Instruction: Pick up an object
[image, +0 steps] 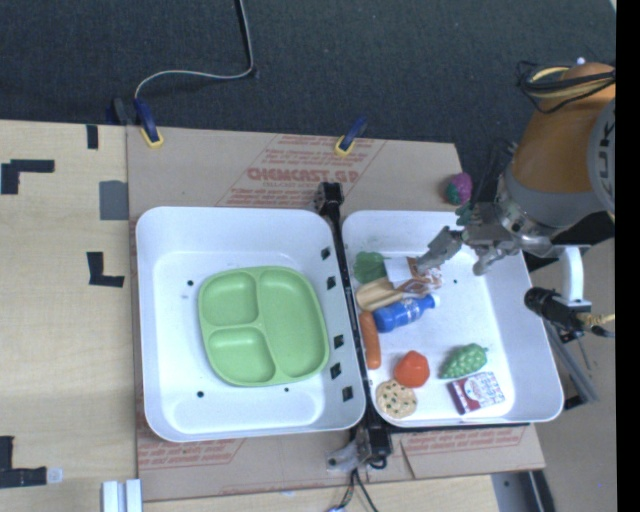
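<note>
Two jaws (462, 251) stand spread wide, holding nothing, above the right bin (520, 330); we should lower squarely over the blue bottle (404, 313) before closing.

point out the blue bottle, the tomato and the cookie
blue bottle (403, 313), camera view, middle of its body
tomato (412, 369), camera view, centre of the red top
cookie (397, 401), camera view, centre of its face

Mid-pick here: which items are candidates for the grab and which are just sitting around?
Job: two-finger gripper; right white bin holding blue plastic bottle, orange carrot, red tomato, green grape bunch, round cookie.

Lying about: green divided plate, purple toy on cardboard.
</note>
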